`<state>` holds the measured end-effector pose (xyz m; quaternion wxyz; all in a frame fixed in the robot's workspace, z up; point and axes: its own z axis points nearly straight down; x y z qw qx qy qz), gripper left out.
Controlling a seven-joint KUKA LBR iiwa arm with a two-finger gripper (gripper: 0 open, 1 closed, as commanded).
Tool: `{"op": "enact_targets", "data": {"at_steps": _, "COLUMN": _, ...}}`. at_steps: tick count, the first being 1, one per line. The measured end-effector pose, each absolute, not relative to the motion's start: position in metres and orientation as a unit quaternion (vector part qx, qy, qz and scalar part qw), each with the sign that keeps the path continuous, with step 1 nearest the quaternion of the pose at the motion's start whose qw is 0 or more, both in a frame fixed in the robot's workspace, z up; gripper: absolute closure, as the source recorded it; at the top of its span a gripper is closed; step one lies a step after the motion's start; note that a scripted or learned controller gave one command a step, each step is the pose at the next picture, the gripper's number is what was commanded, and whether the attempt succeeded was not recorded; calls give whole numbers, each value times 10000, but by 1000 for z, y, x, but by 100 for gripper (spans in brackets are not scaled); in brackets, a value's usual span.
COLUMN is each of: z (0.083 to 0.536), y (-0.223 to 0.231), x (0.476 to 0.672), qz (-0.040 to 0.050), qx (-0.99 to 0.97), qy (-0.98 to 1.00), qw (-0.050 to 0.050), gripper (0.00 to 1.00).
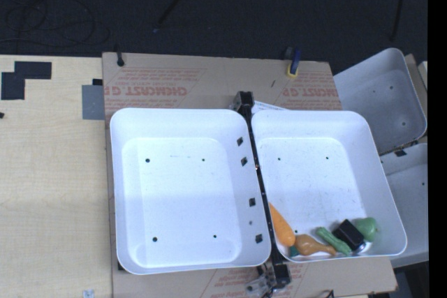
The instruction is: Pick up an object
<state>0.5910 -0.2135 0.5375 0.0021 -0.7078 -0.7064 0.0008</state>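
Observation:
Several small objects lie along the front edge of the right bin [370, 143]. An orange carrot-shaped piece [281, 224] rests against the divider side at the front left corner. Beside it sits a tan-orange lump [311, 245], then a green elongated piece [332, 239], a black block [348, 234] and a round green object [367, 226]. These pieces touch or overlap one another in a row.
The left bin [126, 150] sits beside the right one, joined by a black clamp strip [251, 171]. Both rest on a cardboard sheet [209, 80] on the wooden bench. A grey metal plate [387, 98] lies at the right.

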Motion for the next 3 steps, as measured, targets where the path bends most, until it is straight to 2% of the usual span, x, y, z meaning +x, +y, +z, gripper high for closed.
{"op": "enact_targets", "data": {"at_steps": 2, "z": 537, "y": -214, "x": 540, "qz": 7, "qx": -7081, "qy": -7061, "qw": 18, "gripper": 100}}
{"op": "enact_targets", "data": {"at_steps": 3, "z": 538, "y": -214, "x": 506, "qz": 6, "qx": -7080, "qy": -7062, "qw": 15, "gripper": 100}}
